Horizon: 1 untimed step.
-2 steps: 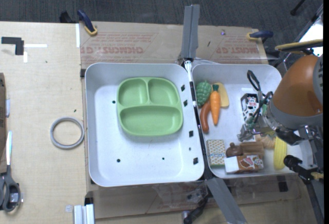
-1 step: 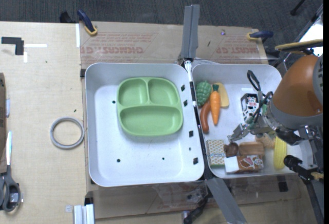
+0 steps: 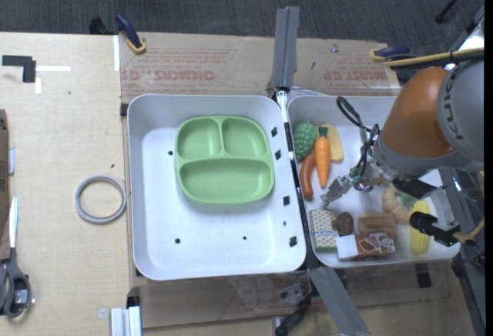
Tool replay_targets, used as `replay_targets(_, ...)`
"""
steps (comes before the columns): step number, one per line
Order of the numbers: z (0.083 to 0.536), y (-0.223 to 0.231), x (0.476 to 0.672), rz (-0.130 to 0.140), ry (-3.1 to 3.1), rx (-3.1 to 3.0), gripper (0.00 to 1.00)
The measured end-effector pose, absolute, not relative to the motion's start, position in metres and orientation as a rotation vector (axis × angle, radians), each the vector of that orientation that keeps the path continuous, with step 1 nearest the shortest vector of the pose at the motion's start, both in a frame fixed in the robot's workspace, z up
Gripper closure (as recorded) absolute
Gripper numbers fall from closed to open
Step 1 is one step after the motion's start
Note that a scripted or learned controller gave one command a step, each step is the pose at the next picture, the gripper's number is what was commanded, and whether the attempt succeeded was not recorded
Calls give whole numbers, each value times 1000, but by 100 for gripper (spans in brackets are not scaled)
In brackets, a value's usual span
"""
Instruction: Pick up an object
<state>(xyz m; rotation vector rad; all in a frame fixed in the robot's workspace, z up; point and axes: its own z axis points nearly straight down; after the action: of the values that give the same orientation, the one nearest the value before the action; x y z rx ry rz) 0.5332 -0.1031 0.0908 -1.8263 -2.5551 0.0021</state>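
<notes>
Desk (image 3: 62, 119): two white bins abut | arm enters right bin (image 3: 308, 105) | green plate (image 3: 225, 158) well left of pincer (image 3: 337, 192) | pincer's state: cannot tell; poised low, likely for reach | carrot (image 3: 322, 159) just up-left, a candidate | brown piece (image 3: 343, 223) just below.

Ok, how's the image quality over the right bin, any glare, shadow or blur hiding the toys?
Camera view: lighting is even, with soft shadows and no harsh glare on the right bin; the carrot and the green plate in the left bin look sharp; the hand is small and slightly soft, and the arm's orange band covers part of that bin.
</notes>
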Motion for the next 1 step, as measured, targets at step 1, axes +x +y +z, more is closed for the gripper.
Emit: replay_targets(1,92,-118,582,0,-2637,-1710,0)
